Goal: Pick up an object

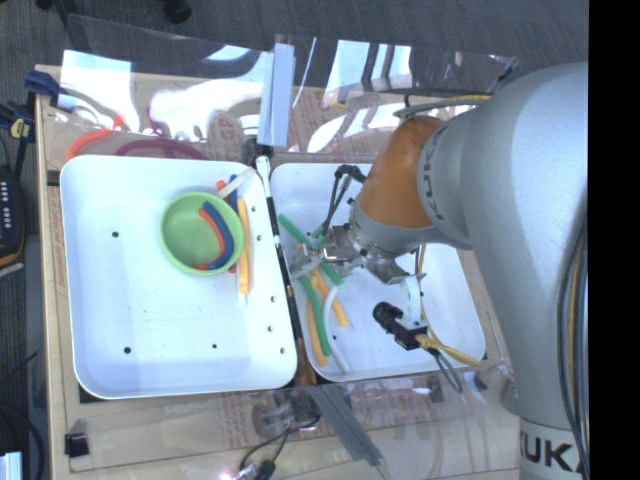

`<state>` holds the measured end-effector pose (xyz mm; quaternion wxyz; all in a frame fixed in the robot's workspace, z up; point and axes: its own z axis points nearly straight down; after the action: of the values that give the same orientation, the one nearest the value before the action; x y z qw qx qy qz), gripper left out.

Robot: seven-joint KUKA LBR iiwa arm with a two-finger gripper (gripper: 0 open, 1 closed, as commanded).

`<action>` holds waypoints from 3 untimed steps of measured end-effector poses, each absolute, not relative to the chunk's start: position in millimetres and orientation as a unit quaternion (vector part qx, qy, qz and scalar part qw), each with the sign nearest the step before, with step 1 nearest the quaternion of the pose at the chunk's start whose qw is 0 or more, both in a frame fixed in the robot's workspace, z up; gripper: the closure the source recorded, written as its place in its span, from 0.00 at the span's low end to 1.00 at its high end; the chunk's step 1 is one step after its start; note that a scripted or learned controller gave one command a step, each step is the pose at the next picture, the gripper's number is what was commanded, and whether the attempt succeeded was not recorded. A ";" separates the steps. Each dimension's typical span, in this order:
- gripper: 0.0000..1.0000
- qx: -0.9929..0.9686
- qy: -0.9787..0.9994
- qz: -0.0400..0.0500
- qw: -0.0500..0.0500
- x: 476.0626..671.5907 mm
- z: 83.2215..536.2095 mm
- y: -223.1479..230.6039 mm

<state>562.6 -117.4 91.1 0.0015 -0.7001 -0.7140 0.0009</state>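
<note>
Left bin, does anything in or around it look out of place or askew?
Yes. An orange stick lies partly under the green bowl in the left bin, running down past the bowl's rim. Red and blue curved pieces sit inside the bowl. Nothing looks spilled or broken.

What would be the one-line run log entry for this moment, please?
arm: reaching into right bin | gripper: low over green sticks, fingers unclear | grasp: not confirmed | left bin: green bowl

Left bin (120,298): floor open along near and left edges; green bowl (203,232) obstructs its far right. Right bin (470,308): arm (470,178) overhangs; green sticks (318,308) clutter its left edge.
</note>
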 end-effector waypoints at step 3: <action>0.00 -0.657 -0.753 0.000 0.001 595.8 189.7 -110.7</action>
<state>595.8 -110.7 189.7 0.0009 -0.6575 -0.7535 0.0002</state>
